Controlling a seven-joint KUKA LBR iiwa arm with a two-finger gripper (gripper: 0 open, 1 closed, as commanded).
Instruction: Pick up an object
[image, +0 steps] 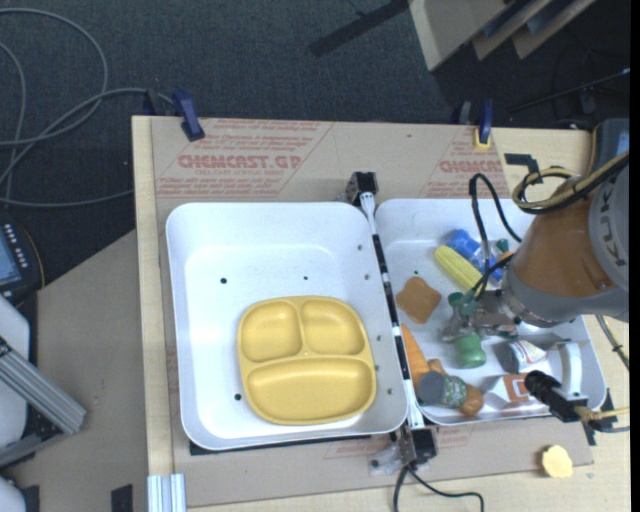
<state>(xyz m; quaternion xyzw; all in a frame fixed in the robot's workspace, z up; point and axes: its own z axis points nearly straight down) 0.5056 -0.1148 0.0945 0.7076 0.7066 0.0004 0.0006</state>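
The right bin (400, 225) holds several small things. A brown toast-like piece (418, 299) lies left of centre, with a yellow oblong piece (457, 266) and a blue piece (462, 243) further back. A green cup-like object (468, 350) lies mid-bin. My gripper (467, 322) hangs low over the bin, right above that green object and beside a small green bit (456, 298). The arm's orange band (560, 250) rises to its right and hides the bin's right part.
The left bin (200, 240) holds a yellow divided plate (305, 358). An orange carrot (412, 350), a grey piece (433, 386) and a brown-green piece (462, 397) lie near the right bin's front. A white and red packet (525, 355) sits right of the gripper. A yellow lump (556, 461) lies on the bench.
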